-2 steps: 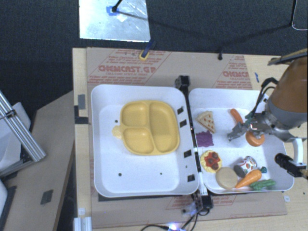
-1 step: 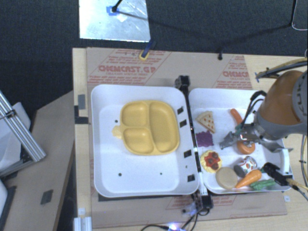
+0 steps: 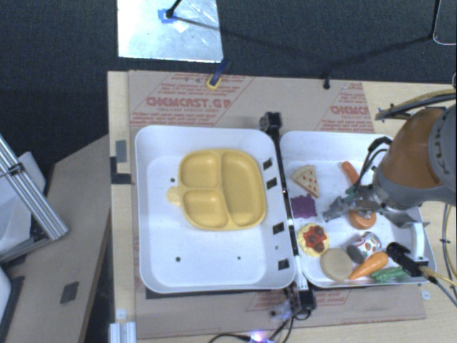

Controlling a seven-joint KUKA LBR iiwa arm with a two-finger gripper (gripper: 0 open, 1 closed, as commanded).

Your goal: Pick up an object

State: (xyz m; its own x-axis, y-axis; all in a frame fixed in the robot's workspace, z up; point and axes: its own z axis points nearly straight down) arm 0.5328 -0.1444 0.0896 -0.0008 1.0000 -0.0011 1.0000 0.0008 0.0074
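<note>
Right now your arm (image 3: 421, 156) reaches in over the right bin (image 3: 325, 145), with the end effector (image 3: 341, 209) low among the toy food there. Its dark fingers (image 3: 335, 209) point toward the divider between the bins, but you cannot tell from this slant how far apart they stand, and nothing shows between them.

Look around it and you'll find the candidates. A sandwich wedge (image 3: 305, 180) lies near the bin's upper left, with a purple piece (image 3: 304, 206) just below it. An orange sausage-like piece (image 3: 350, 171) sits beside the wrist, and a round orange object (image 3: 362, 219) lies just under the end effector, partly hidden by it. Toward the near edge you have a small pizza (image 3: 313, 239), a tan round cookie (image 3: 335, 264), a red-and-white patterned ball (image 3: 365, 246) and a carrot (image 3: 369, 264) with green leaves, lying close together.

In the left bin (image 3: 153, 213) a yellow divided plate (image 3: 218, 189) rests alone near the middle. Both bins sit on a cardboard sheet (image 3: 189, 100) over the surface.
</note>
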